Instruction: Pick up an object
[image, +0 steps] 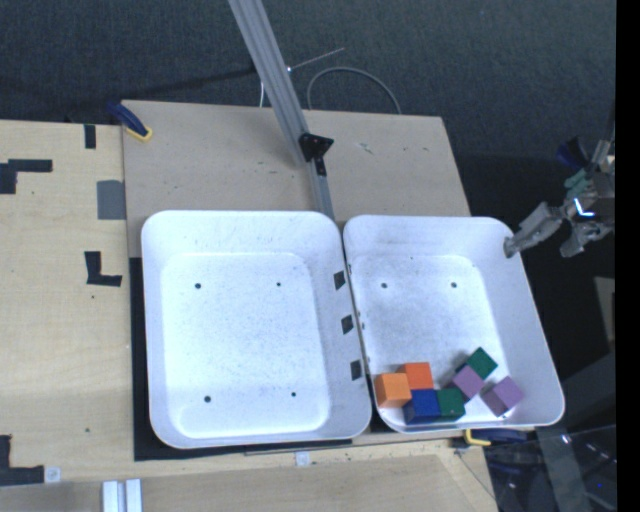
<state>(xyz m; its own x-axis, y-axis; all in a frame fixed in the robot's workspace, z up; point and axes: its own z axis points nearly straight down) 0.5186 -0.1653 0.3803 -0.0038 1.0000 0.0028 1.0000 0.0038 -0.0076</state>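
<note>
**Mia:** What is the biggest thing here?

**Ben:** The wooden bench (230, 160). Two white bins sit on it side by side, and their edges touch in the middle. The left bin (165, 330) is a bit wider. The right bin (420, 240) sits a little crooked.

**Mia:** What is that long grey stick at the top?

**Ben:** A metal bar (275, 75). It slants down from the top and ends where the two bins meet. A thin wire loop (352, 75) lies on the dark floor beside it.

**Mia:** Where is the robot's hand?

**Ben:** The gripper (542, 246) is far to the right, just outside the top right corner of the right bin. Its two fingers are spread apart. I see only dark floor between them, so it is not pinching anything.

**Mia:** And the toys to pick up?

**Ben:** They are all bunched in the near right corner of the right bin, well apart from the gripper. There are two orange blocks (393, 388) touching each other. A blue block (425, 403) is just beside them, with a green block (451, 402) next to it. A purple block (467, 380) sits above the green one. A dark green block (482, 362) is past that. Another purple block (502, 395) is closest to the bin's right wall.

**Mia:** Anything smaller?

**Ben:** A little blue and yellow clip (130, 120) at the bench's far left corner.
</note>
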